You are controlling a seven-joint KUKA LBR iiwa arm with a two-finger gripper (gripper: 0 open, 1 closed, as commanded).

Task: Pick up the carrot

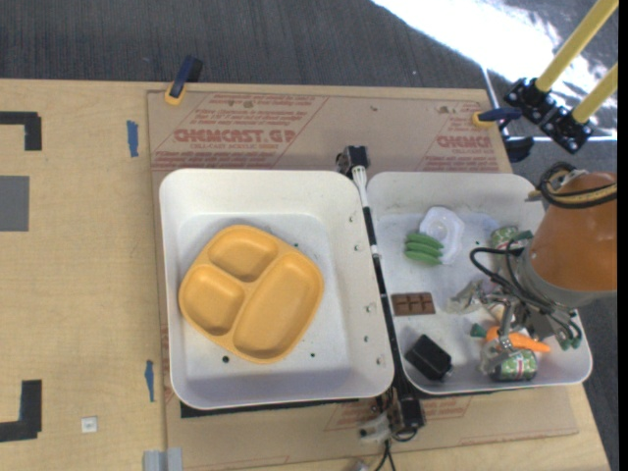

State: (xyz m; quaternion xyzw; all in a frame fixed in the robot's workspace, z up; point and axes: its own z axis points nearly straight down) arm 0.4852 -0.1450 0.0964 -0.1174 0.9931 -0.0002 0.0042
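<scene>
Orange and slim, the carrot [518,341] lies in the right bin [461,186], close to its near right corner, with one tip poking out to the right. It touches a crumpled green packet [512,363] on its near side. My claw [510,320] hangs directly over it, under the orange band of my arm, amid dark cables; I cannot tell how wide it stands, and nothing shows held in it. I judge the carrot light, stiff and smooth, likely a plastic toy, so it may slip or roll. Gripping across its thick middle looks safest. Elsewhere in this bin sit green pea pods [425,249], a chocolate bar [413,304] and a black block [429,356]. A yellow divided plate [251,290] rests in the left bin [196,189].
</scene>
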